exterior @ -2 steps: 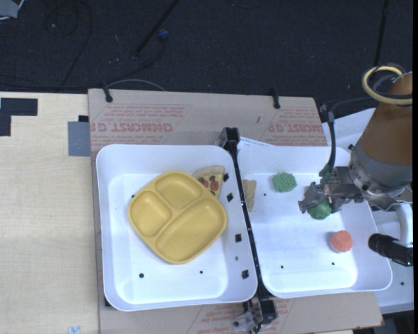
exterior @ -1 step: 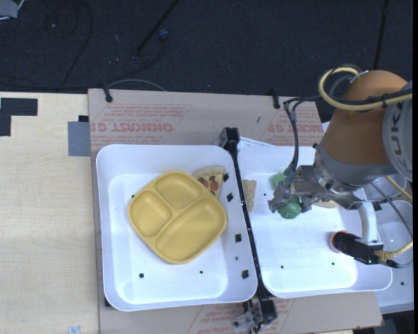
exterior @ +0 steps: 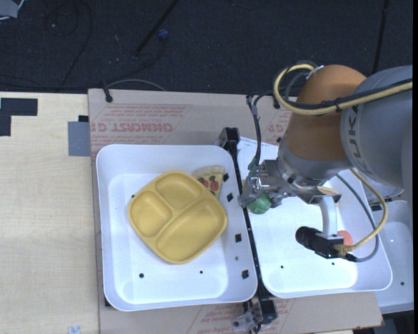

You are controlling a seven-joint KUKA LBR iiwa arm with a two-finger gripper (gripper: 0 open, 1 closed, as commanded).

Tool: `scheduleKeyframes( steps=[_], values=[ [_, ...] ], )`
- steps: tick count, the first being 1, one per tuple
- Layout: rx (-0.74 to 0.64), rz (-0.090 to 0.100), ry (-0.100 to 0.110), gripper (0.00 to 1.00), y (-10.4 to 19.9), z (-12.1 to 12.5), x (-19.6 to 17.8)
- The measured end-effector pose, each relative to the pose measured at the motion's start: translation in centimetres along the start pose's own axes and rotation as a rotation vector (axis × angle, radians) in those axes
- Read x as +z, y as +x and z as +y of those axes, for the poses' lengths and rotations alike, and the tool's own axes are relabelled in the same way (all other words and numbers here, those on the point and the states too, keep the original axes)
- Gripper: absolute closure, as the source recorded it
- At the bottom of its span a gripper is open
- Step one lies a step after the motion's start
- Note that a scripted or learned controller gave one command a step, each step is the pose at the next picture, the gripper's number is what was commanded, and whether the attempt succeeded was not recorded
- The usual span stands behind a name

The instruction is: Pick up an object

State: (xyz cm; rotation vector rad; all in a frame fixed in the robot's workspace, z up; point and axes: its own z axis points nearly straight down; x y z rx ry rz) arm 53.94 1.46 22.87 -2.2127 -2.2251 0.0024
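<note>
- Here, the brown cardboard (exterior: 153, 120) under the bins has red writing (exterior: 141, 126) on it. The writing is upside down, and I cannot read it for sure.
- More red writing shows on the cardboard at the bottom, below the bins. It is too small to read.
- The big grey arm (exterior: 376, 124) has some dark letters on its side. They are cut off, so I cannot read the word.
- The arm has a fat orange band (exterior: 327, 103) and comes in from the right.
- The gripper (exterior: 256, 195) is down low at the left side of the right bin (exterior: 299, 277), close to the wall between the two bins.
- A small green thing (exterior: 260, 204) sits right at the tip of the gripper. It looks like it is touching the gripper.
- I cannot tell if the gripper is open or closed, or if it has really grabbed the green thing.
- A small orange thing (exterior: 345, 239) lies in the right bin too, well apart from the gripper.
- The left bin (exterior: 167, 284) has a yellow plate (exterior: 177, 216) in it with three parts.
- A toy pizza slice (exterior: 210, 179) lies just behind the plate, touching its edge.
</note>
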Motion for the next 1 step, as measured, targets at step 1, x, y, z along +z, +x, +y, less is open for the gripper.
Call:
scheduleKeyframes(
  steps=[1],
  values=[
    [0.001, -0.001, 0.000, 1.00, 4.75, 1.73, 1.06]
  ],
)
